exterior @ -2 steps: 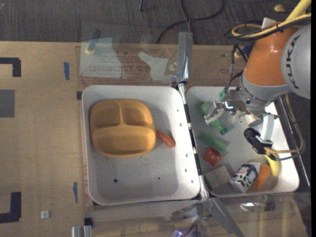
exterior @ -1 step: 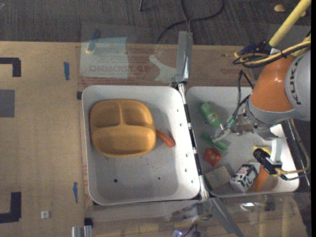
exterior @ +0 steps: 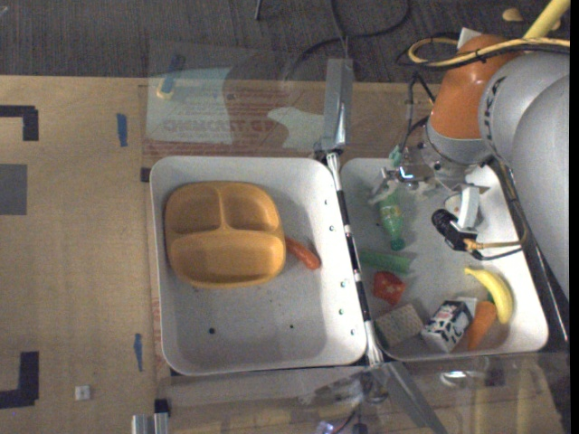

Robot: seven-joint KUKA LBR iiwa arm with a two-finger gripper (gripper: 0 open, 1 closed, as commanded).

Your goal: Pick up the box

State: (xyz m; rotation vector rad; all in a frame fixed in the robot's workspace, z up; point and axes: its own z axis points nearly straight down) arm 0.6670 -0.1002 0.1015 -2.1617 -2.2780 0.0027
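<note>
1. Arm [exterior: 507, 107] reaching in from the right, wrist hanging over right bin's [exterior: 534, 328] top edge.
2. Gripper [exterior: 398, 177] hovering above a green bottle [exterior: 393, 223]; finger state: cannot tell.
3. Box [exterior: 447, 325] lying near bin's bottom edge, beside carrot [exterior: 481, 324].

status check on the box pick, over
End effector up at the right bin's far end, over a green bottle. Box untouched at near edge. Carrot and banana crowd it.

Box [exterior: 448, 325] printed card; bins [exterior: 262, 342] matt plastic.
</note>
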